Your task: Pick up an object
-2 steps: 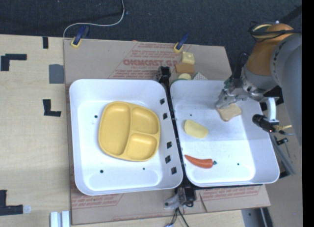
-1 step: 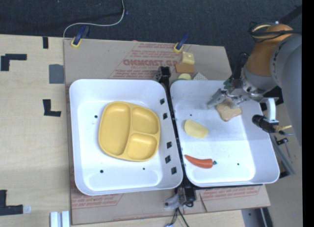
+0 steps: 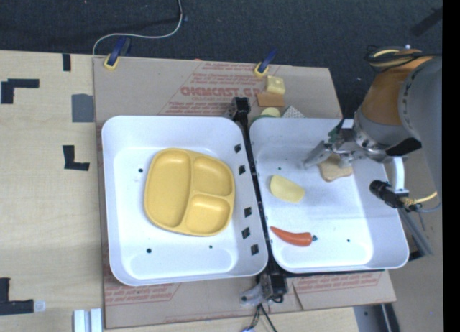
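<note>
In the right bin (image 3: 359, 251) lie a pale yellow lump (image 3: 287, 189) near the middle, a red chili pepper (image 3: 292, 236) toward the front, and a tan piece (image 3: 335, 171) near the far right side. My gripper (image 3: 327, 154) reaches in from the right and hangs low just over the tan piece, its grey fingers (image 3: 314, 157) pointing left. I cannot make out anything held between them. The left bin (image 3: 122, 144) holds a yellow divided plate (image 3: 189, 192).
Behind the bins, on the cardboard, sit a yellow block, a tan block (image 3: 271, 98) and a pale green piece (image 3: 269, 113). A black divider clamp (image 3: 240, 110) joins the bins. The arm's grey body with its orange band (image 3: 392, 93) fills the right side.
</note>
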You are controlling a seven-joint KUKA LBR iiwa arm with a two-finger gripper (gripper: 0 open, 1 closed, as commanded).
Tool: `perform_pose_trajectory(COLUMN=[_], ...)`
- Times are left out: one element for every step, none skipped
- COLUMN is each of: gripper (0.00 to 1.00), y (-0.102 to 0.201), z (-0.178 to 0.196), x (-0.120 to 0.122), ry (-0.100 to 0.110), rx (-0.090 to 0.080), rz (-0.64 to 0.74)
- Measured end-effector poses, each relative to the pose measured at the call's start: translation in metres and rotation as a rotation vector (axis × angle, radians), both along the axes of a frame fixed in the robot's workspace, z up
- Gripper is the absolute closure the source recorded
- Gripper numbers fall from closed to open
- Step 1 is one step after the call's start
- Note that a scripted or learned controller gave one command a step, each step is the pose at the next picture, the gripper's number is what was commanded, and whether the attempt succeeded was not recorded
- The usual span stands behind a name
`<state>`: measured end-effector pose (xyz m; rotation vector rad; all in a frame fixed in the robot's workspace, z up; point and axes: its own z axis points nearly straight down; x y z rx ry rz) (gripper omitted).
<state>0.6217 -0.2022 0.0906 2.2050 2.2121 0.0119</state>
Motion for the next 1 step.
perform_pose_trajectory(gripper=[0.0], y=[-0.0225], z=[0.0454], x=[-0.0107], ry=[0.015], rx=[0.005], rz=[-0.003])
